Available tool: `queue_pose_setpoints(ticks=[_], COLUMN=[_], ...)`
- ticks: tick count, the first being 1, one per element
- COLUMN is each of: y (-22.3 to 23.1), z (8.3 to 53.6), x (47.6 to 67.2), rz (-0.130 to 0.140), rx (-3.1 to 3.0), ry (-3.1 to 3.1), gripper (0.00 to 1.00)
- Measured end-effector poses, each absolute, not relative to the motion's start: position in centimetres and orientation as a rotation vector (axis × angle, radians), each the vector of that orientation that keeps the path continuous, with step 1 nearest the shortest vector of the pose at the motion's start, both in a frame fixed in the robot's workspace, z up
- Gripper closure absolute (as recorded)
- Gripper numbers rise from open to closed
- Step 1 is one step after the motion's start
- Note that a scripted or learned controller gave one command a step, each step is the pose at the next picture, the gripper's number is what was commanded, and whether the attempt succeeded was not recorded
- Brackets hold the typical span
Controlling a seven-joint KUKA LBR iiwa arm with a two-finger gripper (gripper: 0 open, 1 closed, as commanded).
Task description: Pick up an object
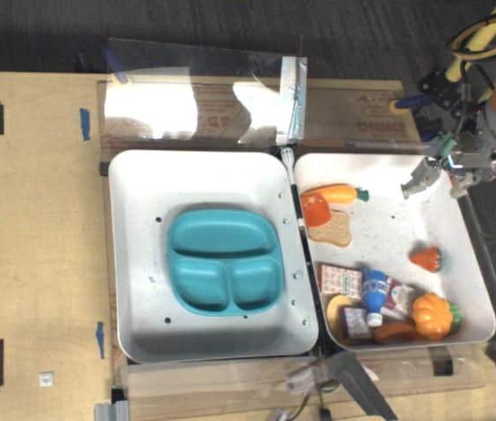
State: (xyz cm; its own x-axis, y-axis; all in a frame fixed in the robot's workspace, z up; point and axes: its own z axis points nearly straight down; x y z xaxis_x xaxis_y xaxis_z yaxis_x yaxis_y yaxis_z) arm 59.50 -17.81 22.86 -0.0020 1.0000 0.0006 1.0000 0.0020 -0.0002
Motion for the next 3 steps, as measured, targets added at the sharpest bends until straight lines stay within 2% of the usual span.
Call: queue_pose_setpoints(ticks=[1,2,3], y=[-17.8,-13.5,-13.0], z=[22.9,8.8,10.4], x=[59.5,64.3,58.9], rz=[0.0,-0.004,-0.001], rx=[-2.219,-2.307,-2.325], ry=[-2.223,-2.138,-2.113], gripper=[0.0,0.0,0.0])
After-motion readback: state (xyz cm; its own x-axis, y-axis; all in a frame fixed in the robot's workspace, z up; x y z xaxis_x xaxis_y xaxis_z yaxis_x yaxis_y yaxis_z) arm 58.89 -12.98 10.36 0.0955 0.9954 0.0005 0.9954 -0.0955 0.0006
